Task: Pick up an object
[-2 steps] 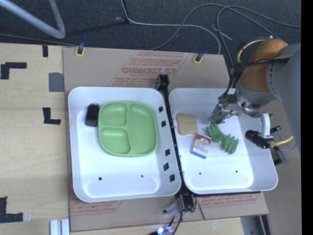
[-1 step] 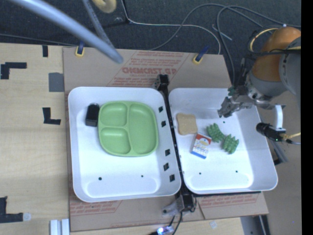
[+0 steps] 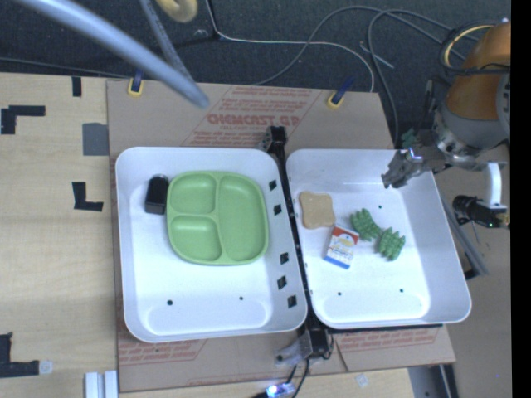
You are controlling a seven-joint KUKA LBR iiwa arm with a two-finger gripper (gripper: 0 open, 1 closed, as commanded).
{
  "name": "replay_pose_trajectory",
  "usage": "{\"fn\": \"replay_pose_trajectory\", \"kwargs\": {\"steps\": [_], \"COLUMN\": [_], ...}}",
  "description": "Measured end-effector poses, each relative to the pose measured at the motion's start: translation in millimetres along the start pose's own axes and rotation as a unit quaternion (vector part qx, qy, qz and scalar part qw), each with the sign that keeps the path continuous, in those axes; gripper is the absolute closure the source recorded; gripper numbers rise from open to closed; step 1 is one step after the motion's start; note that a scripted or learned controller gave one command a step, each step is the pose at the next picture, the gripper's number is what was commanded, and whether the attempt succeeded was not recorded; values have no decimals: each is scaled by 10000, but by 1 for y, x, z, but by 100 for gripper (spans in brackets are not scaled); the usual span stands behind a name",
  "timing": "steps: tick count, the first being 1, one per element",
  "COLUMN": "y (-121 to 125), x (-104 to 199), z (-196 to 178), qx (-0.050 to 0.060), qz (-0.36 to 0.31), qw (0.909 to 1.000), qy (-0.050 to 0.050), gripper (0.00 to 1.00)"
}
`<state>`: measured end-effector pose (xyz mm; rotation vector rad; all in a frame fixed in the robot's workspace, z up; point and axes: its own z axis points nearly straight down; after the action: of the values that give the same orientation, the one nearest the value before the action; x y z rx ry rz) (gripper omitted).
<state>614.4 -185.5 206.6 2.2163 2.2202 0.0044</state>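
In the right bin (image 3: pixel 431 305) lie a tan flat piece like a slice of bread (image 3: pixel 315 210), a small red, white and blue carton (image 3: pixel 341 247) and a knobbly green toy (image 3: pixel 377 233). My gripper (image 3: pixel 401 173) hangs over that bin's far right edge, up and to the right of the green toy and apart from it. It is dark and small in the view. Nothing shows between its fingers.
The left bin (image 3: pixel 145 305) holds a green divided plate (image 3: pixel 218 217) and a small black block (image 3: pixel 156 195) at the plate's left. Black clips (image 3: pixel 282 259) run along the seam between the bins. Cables (image 3: pixel 348 31) cross the dark floor behind.
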Motion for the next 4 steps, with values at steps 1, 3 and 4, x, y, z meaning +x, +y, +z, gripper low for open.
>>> {"fn": "replay_pose_trajectory", "kwargs": {"steps": [1, 3, 4], "y": [10, -6, -8], "x": [0, 111, 164], "z": [-59, -43, -47], "qx": [-4, 39, 36], "qz": [-3, -20, -22], "qw": [10000, 10000, 10000], "qy": [-3, 12, 11], "gripper": [100, 100, 100]}}
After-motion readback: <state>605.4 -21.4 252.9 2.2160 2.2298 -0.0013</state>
